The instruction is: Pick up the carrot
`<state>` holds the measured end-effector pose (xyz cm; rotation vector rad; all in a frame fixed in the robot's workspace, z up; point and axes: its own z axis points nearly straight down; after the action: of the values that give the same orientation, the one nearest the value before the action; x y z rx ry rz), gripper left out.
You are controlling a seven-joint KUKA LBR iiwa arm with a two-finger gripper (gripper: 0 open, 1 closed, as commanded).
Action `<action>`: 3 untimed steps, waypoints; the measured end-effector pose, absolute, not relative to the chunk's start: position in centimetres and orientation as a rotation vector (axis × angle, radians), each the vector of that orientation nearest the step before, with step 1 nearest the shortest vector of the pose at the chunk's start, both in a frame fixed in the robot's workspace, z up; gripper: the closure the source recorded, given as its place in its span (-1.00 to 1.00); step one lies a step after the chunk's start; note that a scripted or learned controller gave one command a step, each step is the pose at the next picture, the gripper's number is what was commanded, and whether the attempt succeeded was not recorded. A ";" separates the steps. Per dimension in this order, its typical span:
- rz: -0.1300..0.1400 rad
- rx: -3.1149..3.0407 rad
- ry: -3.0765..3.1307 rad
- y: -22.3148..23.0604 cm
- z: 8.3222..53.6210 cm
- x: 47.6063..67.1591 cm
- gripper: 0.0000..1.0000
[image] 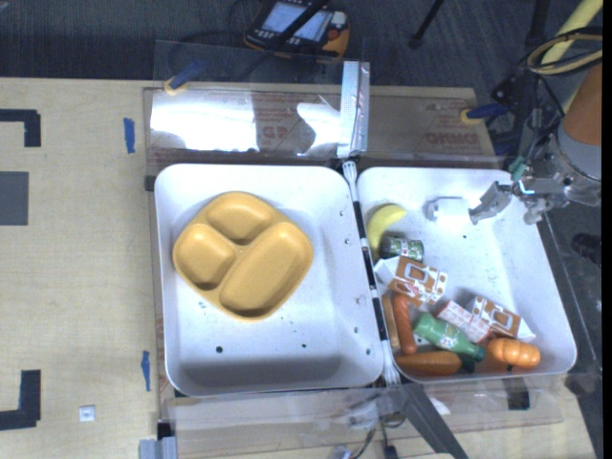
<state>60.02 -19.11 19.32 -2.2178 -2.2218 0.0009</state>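
Arm reaching from right, fingers (pixel 509 202) over right bin (pixel 557 285) — carrot (pixel 513 353) well apart

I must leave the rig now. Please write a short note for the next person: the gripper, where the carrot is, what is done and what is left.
Gripper: above the far right part of the right bin, holding nothing.
Carrot: lies in the near right corner of the right bin, beside the snack packets, a green item and a sausage.
Left bin: holds the yellow divided plate.
Done: nothing visible; carrot not picked.
Left: move the gripper to the carrot, grasp, lift.
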 end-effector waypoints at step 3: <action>-0.009 -2.616 -1.748 -11.3 9.7 48.1 1.00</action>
<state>48.14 -11.26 9.67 -2.6163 -1.7485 -0.0091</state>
